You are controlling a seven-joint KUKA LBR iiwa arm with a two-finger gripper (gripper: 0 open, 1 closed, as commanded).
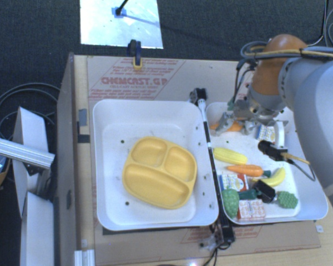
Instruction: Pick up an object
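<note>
**Q:** Where are you right now?

**Me:** My gripper (240,121) is down at the far end of the right bin (313,206), the end farthest from the yellow divided tray (159,170) that lies in the left bin (108,148). My grey arm (316,93) with its orange band (275,65) covers much of that corner.

**Q:** Are your fingers apart or together?

**Me:** I cannot tell; my wrist hides them. Something orange (228,127) lies right by my tip, toward the tray, but I cannot say I hold it.

**Q:** What could you pick up?

**Me:** All of it lies in the right bin, on the side of the tray where I reach in. Nearest the tray's level: a yellow corn cob (230,156), then an orange carrot (245,170), and a banana (276,177) beyond it. Toward the near rim sit 2 green pieces, a broccoli (230,199) and a leafy bit (287,199), with a black item (263,191) between them and a small red-and-white packet (251,209).
</note>
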